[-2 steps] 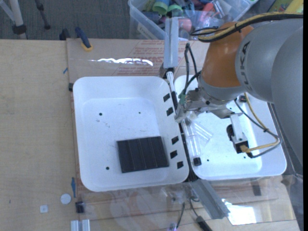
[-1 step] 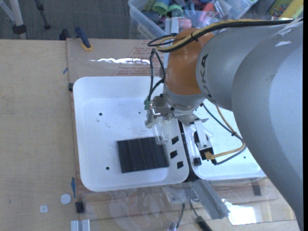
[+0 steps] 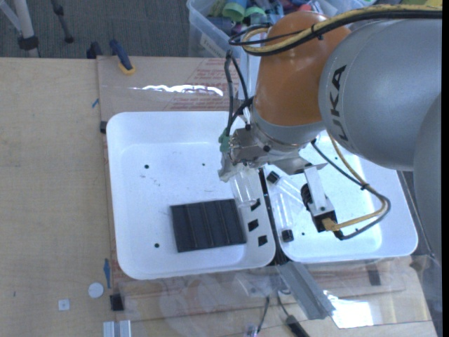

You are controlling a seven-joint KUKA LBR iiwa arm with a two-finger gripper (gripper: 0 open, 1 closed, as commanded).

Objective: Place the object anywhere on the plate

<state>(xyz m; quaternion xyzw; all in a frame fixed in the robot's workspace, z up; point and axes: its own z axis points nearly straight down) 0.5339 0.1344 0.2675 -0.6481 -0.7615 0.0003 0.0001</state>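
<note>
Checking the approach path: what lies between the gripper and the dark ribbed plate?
Bare white bin floor, seen from the overhead camera, between gripper and dark ribbed plate.

- The grey arm (image 3: 393,83) reaches in from the right, its orange band (image 3: 295,69) above the wrist.
- The claw (image 3: 256,206) points downward, translucent fingers (image 3: 247,192) parted.

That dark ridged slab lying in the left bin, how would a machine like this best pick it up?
The dark ridged slab lies flat on the left bin's floor, so a grip from straight above looks best. I would close the tool across its shorter span, near the middle, where the two long edges run straight and parallel. Its right end sits close to the bin's wall, so the middle probably leaves more room.
</note>
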